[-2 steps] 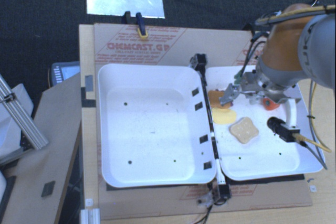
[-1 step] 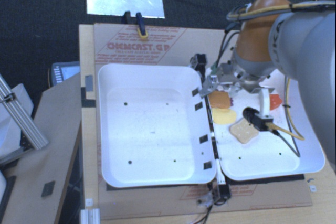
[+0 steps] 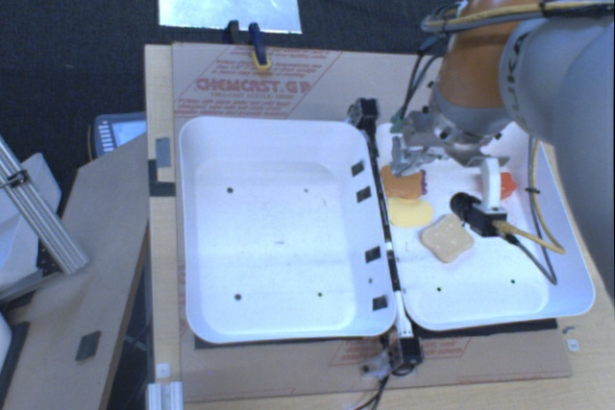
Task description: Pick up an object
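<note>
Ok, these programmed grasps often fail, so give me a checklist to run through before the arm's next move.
1. Gripper is over the right bin: ok.
2. A target lies under it: ok, the orange piece is just below the gripper.
3. Something is already held: cannot tell from this slant.
4. Target is free of neighbours: not ok, the yellow piece touches its lower edge.
5. Room beside the bin wall: not ok, the orange piece lies close to that bin's left wall.
6. Toast is out of the way: ok, it lies apart from the orange piece.
</note>
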You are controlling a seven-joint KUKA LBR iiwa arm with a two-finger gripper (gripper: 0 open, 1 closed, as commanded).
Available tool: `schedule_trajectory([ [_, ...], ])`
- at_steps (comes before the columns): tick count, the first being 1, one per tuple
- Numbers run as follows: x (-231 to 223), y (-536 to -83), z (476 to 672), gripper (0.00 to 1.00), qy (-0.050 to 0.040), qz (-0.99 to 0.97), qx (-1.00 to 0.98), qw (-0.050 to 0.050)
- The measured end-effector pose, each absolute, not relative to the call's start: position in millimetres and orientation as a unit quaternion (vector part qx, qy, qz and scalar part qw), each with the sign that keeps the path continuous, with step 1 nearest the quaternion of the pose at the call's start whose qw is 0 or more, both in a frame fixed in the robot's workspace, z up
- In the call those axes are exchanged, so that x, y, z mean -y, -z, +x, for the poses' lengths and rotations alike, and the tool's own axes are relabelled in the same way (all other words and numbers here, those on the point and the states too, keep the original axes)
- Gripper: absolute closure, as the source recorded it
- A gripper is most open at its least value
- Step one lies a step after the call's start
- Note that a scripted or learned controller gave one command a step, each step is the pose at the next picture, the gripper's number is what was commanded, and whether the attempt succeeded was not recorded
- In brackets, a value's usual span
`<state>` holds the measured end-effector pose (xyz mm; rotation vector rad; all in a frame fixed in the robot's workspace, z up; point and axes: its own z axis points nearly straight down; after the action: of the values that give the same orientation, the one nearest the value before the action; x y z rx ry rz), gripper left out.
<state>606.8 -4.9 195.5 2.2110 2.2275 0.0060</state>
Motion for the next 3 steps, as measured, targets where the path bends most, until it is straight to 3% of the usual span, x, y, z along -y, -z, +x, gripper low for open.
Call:
schedule_trajectory([
  [1,52.9,-247.5,550.0,1.00,-0.0003,0.709,-0.706,0.001],
  [2,-23.7,-262.3,560.3,1.00,-0.0022,0.703,-0.711,0.000],
  [3,-65.4,-402.4,557.7,1.00,-0.0070,0.703,-0.711,0.004],
])
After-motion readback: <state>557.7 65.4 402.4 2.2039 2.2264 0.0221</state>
